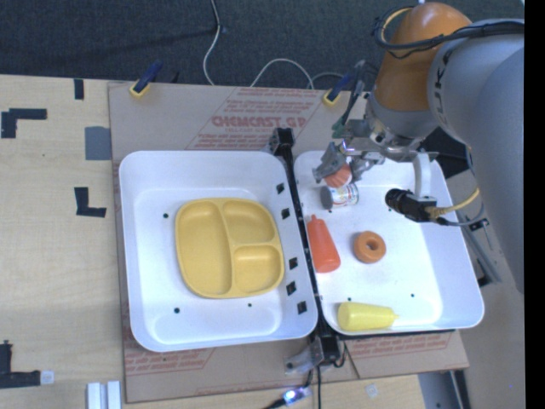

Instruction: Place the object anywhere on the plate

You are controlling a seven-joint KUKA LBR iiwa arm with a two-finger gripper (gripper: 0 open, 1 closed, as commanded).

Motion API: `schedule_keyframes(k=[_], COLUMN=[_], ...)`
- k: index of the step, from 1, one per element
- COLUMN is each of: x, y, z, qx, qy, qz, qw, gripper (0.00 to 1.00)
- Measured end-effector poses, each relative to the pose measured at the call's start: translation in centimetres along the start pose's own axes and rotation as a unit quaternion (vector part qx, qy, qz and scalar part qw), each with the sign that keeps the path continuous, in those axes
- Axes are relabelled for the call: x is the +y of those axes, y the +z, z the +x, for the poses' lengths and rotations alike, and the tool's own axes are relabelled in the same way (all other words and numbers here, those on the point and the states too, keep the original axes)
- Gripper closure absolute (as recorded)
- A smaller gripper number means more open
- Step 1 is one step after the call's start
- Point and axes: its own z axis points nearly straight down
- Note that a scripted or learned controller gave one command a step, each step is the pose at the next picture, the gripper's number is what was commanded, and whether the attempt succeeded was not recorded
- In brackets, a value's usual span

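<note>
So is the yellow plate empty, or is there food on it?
Empty. The yellow plate in the left bin shows three bare compartments; the carrot, donut and lemon lie in the right bin.

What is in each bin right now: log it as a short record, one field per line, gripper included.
left bin: yellow divided plate, three compartments, nothing on it
right bin: small can, orange carrot-shaped toy, brown doughnut, yellow lemon-shaped toy
gripper: low over the far left corner of the right bin, right above the small can
grasp: cannot tell whether it holds the can
carrot-shaped toy: lies along the bin's left wall
lemon-shaped toy: at the near edge
task state: no object placed on the plate yet
</note>
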Motion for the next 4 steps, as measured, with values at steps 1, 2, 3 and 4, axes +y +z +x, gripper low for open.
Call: schedule_keyframes(k=[1, 2, 3, 4], x=[0.9, 1.0, 2.8, 3.1], y=[0.1, 0.2, -1.4, -2.0], z=[4.4, 10.2, 16.2, 15.6], qx=[0.000, 0.000, 0.000, 0.000], qy=[0.000, 0.000, -0.001, 0.001], qz=[-0.001, -0.001, -0.002, -0.001], qw=[1.0000, 1.0000, 1.0000, 1.0000], gripper=[1.00, 1.00, 1.00, 1.00])
